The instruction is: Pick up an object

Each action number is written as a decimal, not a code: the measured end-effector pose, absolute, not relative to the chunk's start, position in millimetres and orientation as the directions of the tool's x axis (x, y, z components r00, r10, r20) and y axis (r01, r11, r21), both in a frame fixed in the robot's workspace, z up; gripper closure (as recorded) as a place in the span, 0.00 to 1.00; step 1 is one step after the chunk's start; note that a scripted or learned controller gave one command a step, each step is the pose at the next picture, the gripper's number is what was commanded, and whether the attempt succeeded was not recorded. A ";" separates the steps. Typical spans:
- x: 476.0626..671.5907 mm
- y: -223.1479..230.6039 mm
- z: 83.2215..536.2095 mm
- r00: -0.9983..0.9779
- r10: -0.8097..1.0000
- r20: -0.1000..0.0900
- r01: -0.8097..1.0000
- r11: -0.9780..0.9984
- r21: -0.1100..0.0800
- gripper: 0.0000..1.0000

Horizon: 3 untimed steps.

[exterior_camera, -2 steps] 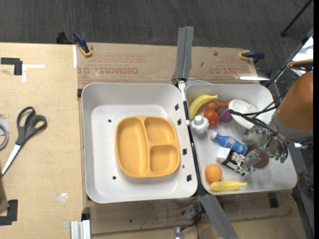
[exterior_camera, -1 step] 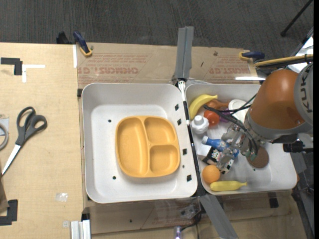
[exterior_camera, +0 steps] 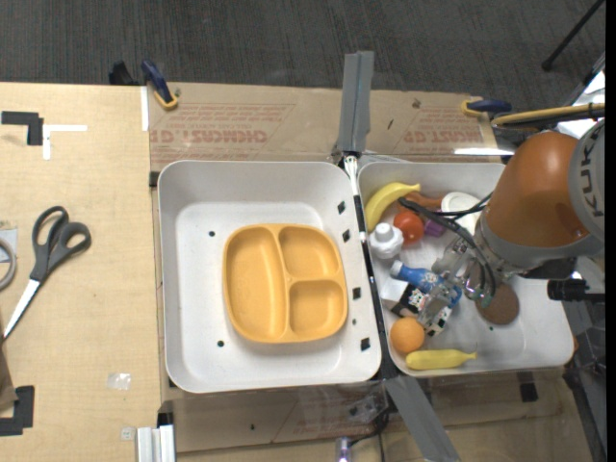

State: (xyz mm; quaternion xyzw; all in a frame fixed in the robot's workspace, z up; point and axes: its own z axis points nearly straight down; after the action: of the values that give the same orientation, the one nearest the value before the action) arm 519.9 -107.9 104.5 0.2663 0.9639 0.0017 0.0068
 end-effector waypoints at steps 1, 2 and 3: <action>582.8 -130.0 103.1 -0.799 0.601 0.020 0.601 0.799 0.001 0.00; 655.3 -125.5 106.4 -0.719 0.695 -0.010 0.695 0.719 0.011 0.00; 597.8 -119.6 106.7 -0.570 0.821 -0.020 0.821 0.571 0.025 0.00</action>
State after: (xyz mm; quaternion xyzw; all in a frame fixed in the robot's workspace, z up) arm 597.8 -119.6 106.7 0.4632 0.8861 0.0067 0.0146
